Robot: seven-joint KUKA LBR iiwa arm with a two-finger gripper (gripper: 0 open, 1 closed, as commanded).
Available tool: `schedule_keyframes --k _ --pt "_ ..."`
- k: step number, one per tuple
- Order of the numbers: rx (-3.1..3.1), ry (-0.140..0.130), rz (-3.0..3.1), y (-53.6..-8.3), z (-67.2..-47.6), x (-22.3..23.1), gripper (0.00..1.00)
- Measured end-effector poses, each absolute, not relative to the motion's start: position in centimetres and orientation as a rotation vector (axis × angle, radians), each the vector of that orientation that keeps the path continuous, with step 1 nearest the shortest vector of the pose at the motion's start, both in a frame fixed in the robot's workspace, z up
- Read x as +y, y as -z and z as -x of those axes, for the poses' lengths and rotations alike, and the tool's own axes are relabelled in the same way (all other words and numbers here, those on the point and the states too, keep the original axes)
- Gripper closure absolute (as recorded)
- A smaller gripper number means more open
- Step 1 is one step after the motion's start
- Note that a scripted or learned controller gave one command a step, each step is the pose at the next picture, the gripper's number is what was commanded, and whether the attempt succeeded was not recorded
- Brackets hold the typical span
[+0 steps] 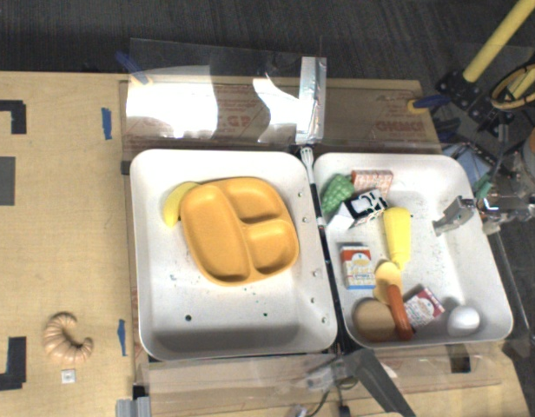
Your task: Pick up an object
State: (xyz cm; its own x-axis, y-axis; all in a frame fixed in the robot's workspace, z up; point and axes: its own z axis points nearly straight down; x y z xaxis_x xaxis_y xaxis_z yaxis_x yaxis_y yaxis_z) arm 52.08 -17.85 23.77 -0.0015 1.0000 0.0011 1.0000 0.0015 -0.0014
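Observation:
The right bin point(476, 259) holds several small objects. A green item point(336, 193), a red-and-white packet point(372, 181) and a black-and-white item point(366, 207) lie at its far left. A yellow cylinder point(397, 235) lies near the middle, with a small white-and-red box point(359, 266) to its left. Toward the front are a yellow-to-red stick point(392, 295), a brown round object point(373, 318), another red-and-white packet point(423, 307) and a white ball point(464, 321). In the left bin point(155, 294), an orange divided plate point(240, 228) rests partly over a yellow banana point(171, 203).
A grey metal bracket point(454, 216) juts over the right bin's right rim. Cables and a yellow pole point(504, 31) crowd the upper right. A clear plastic sheet point(224, 102) stands behind the bins. A pale curled toy point(68, 337) lies on the bench at the lower left.

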Motion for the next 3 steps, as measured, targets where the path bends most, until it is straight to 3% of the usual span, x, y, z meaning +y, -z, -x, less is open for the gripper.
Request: schedule_keyframes --k 1,2,3 --pt "-1.994 0.004 2.432 -9.53 -52.53 -11.88 0.00" --pt "-1.991 0.002 2.432 -10.35 -52.46 -11.82 1.00" --pt "-1.990 0.001 2.431 -10.29 -52.42 -11.82 0.00"
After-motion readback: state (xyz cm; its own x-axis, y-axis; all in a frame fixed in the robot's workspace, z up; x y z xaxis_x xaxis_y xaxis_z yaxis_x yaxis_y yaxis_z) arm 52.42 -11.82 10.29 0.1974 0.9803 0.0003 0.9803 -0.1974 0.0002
